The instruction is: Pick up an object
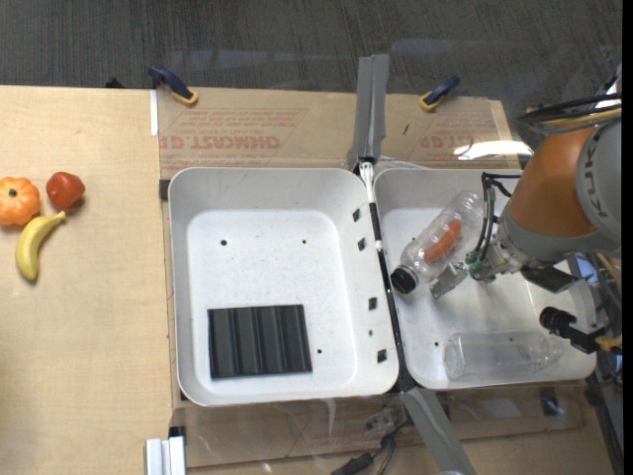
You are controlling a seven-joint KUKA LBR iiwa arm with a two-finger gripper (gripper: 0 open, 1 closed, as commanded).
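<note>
A clear plastic bottle (437, 240) with a black cap and an orange piece inside lies tilted in the right bin (435, 359). A second clear container (499, 352) lies near that bin's front wall. My gripper (453, 276) is low in the right bin, just right of and below the bottle, close to its side. I see nothing held between its fingers. The grey arm with its orange band (554, 191) comes in from the right.
The left bin (198, 295) holds a black ribbed block (259, 340) at its front. On the wooden bench at the far left lie a banana (34, 245), a red fruit (64, 189) and an orange fruit (16, 202). Cardboard (257, 127) lies behind the bins.
</note>
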